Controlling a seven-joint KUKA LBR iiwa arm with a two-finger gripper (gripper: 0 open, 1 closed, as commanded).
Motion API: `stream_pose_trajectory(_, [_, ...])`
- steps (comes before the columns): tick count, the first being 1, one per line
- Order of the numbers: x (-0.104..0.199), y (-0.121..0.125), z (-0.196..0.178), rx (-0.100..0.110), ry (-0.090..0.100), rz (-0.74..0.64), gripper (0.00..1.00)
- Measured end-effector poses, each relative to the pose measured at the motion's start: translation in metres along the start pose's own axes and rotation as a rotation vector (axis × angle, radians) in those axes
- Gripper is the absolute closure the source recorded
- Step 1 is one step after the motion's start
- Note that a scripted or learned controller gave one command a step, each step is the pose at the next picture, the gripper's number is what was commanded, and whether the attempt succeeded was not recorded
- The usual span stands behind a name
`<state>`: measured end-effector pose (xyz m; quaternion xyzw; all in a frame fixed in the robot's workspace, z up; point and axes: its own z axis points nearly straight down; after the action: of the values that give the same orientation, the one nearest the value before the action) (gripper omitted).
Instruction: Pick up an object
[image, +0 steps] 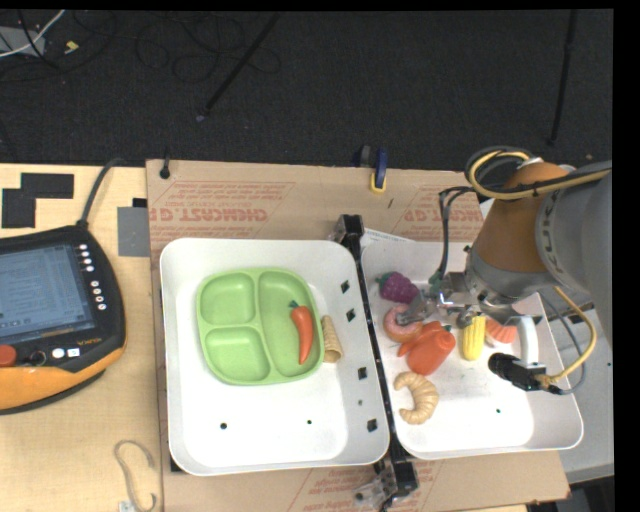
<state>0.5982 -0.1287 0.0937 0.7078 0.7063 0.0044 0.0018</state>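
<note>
Hovering over right bin toys, fingers blurred w/ clutter, can't tell grip state.

Pincer low in the right bin — beside grapes, corn, croissant.
</note>
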Motion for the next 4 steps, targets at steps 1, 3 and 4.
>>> stream_pose_trajectory(1, [-0.002,0.002,-0.013,-0.007,0.000,0.005,1.00])
stream_pose_trajectory(3, [-0.005,0.011,-0.111,0.007,-0.004,0.000,1.00])
stream_pose_trajectory(4, [-0.008,0.011,-0.135,0.008,-0.004,0.000,1.00])
